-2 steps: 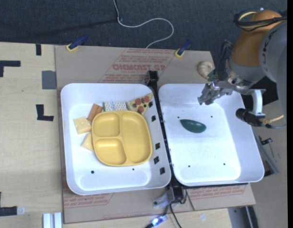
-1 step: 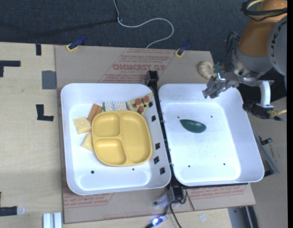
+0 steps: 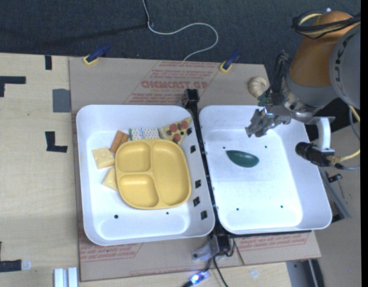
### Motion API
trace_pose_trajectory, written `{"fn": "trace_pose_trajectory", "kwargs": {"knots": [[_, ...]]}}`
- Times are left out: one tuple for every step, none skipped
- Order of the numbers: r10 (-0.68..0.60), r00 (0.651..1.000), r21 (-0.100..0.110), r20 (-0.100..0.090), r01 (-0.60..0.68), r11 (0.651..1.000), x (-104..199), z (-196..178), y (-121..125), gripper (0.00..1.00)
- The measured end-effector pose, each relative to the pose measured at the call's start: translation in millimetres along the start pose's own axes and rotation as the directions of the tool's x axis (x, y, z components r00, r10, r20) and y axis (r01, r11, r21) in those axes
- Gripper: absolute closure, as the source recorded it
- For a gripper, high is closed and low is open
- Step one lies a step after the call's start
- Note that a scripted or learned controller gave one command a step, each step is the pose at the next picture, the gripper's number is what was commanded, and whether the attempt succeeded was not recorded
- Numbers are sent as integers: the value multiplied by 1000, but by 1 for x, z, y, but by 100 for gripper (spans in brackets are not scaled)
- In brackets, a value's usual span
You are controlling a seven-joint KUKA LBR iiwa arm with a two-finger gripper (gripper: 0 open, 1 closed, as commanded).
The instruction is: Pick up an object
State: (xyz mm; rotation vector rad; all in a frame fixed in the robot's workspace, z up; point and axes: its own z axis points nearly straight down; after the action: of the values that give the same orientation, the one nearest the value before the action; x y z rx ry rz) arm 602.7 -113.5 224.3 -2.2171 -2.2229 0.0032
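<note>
We see our gripper [image 3: 256, 128] hanging over the right bin [image 3: 303, 211], its grip impossible to tell, the dark green object [image 3: 242, 158] lying just below it.

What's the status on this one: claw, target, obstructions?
Claw over right bin, upper part, nothing seen between its fingers. Dark green object lies on bin floor, below-left of claw, untouched. Nothing around it.

Gripper [image 3: 256, 128] over right bin [image 3: 303, 211], upper part, nothing between fingers. Dark green object [image 3: 242, 158] on bin floor just below it, apart. Left bin [image 3: 94, 220]: yellow divided plate [image 3: 153, 173], small items behind it.
</note>
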Motion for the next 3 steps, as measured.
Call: {"fn": "trace_pose_trajectory", "kwargs": {"knots": [[-3, 1000, 0, -2, 3, 1000, 43, -8, -16, 100], [1, 1000, 0, -1, -1, 1000, 41, -9, -23, 100], [0, 1000, -1, -1, 0, 1000, 39, -5, -15, 100]]}}
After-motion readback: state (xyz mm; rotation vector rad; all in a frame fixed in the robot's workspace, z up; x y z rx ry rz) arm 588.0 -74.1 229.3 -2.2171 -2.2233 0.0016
